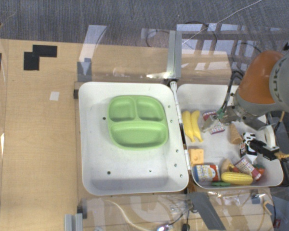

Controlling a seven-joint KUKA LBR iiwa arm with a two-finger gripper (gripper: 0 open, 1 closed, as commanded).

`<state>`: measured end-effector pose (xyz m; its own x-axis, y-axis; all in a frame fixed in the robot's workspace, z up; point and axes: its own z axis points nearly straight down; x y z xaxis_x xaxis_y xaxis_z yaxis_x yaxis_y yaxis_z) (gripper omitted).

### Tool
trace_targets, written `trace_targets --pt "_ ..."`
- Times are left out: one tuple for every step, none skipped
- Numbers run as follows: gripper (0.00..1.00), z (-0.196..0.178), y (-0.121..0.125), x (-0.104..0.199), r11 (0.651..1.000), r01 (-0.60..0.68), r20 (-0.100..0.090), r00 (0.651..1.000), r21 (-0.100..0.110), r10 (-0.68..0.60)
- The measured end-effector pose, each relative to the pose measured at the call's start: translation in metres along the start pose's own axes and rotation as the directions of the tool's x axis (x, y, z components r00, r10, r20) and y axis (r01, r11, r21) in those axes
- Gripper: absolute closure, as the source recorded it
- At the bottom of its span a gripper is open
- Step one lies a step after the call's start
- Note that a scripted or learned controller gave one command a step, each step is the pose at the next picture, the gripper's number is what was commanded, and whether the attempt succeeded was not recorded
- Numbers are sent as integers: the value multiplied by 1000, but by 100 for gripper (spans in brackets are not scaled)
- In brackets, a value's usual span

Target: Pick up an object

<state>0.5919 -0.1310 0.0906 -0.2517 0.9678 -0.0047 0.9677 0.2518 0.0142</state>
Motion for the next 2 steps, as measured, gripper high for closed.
trace_targets --pt "100 -12 3 1 1000 1 0 1000 -7 -1" --pt "100 -96 74 66 997 -77 -3 997 6 77"
